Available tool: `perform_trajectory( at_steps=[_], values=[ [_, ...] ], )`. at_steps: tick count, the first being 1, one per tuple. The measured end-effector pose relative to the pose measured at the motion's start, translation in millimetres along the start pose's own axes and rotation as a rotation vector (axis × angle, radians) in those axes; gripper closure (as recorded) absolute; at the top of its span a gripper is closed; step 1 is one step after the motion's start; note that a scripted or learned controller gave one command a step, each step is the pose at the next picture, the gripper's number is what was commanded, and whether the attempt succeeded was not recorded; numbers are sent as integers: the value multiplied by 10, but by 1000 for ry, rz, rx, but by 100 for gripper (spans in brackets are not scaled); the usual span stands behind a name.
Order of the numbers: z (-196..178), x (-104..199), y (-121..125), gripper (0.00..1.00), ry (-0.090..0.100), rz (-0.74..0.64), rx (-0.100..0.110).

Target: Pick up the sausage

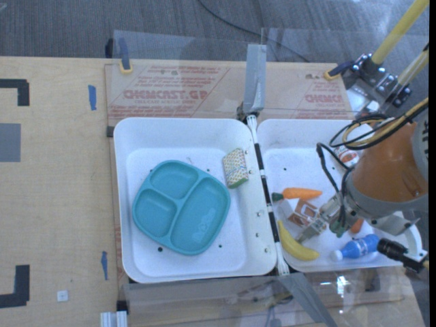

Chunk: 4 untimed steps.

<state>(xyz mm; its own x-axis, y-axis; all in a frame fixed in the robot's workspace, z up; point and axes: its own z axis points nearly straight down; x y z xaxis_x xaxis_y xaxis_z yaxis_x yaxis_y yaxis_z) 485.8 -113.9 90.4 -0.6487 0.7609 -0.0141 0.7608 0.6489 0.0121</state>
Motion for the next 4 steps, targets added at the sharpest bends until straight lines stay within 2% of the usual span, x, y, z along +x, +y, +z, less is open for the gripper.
perform_trajectory(
  at_steps=[1,2,3,4],
  values=[
    [27,-251,464,0,5,183,7],
    [41,-804,713,0,5,321,8],
    [-302,-1536,102,0,7,201,10],
    [37,-965,-574,0,9,104,9]
  ],
)
